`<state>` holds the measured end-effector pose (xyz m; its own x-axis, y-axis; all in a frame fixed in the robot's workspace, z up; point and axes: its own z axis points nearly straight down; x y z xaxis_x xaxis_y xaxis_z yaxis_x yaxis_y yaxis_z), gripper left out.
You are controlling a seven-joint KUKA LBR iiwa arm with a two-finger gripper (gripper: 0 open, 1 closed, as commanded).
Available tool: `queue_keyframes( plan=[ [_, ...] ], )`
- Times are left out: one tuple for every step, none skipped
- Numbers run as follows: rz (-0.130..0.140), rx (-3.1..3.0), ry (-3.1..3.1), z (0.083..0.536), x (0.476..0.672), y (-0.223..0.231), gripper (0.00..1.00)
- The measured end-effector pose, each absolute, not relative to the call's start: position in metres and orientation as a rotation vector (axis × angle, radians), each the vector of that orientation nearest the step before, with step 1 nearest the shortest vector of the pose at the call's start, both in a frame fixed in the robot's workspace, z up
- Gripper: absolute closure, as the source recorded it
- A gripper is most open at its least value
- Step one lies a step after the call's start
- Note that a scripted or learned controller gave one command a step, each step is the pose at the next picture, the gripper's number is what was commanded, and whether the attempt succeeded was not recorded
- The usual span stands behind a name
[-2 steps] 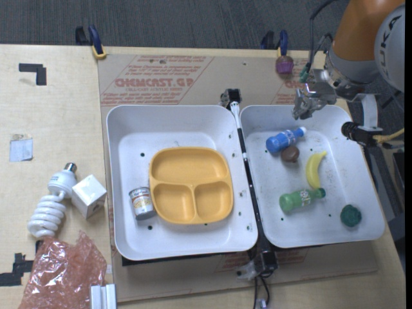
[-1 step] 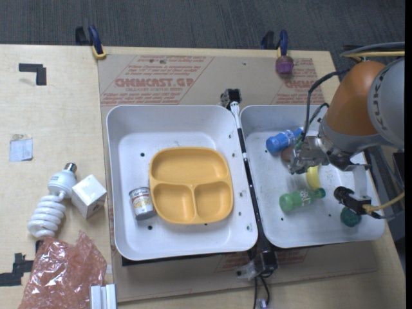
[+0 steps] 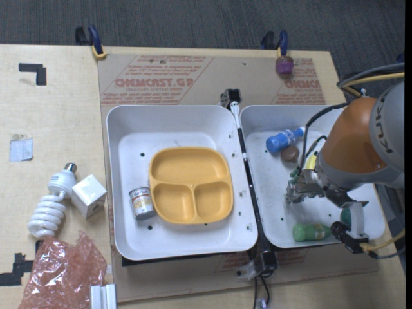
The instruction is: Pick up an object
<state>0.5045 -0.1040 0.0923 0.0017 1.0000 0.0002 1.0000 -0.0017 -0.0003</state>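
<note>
- Left of my gripper [image 3: 297, 192], a yellow divided plate [image 3: 191, 185] lies in a white bin [image 3: 122, 172].
- Above my gripper, a blue bottle [image 3: 282, 140] and a brown object [image 3: 290, 153].
- Just below my gripper, a green bottle [image 3: 310, 231].
- My arm [image 3: 357, 143] is grey with an orange band.

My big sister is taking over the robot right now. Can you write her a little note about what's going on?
Gripper: down inside the right bin, near its middle. I cannot tell whether anything is in it.
Right bin: a blue bottle and a small brown thing toward the far side, a green bottle lying toward the near side.
Left bin: a yellow divided tray with a small can beside it.
Done: the arm is in place over the right bin.
Left: no pickup is visible yet, so grasping and lifting an object may still be ahead.
</note>
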Motion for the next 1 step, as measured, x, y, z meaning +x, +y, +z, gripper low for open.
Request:
queue_keyframes(
  plan=[
    [-0.001, -2.223, -2.222, 0.0927, 0.5513, -0.0925, 0.0]
  ],
)
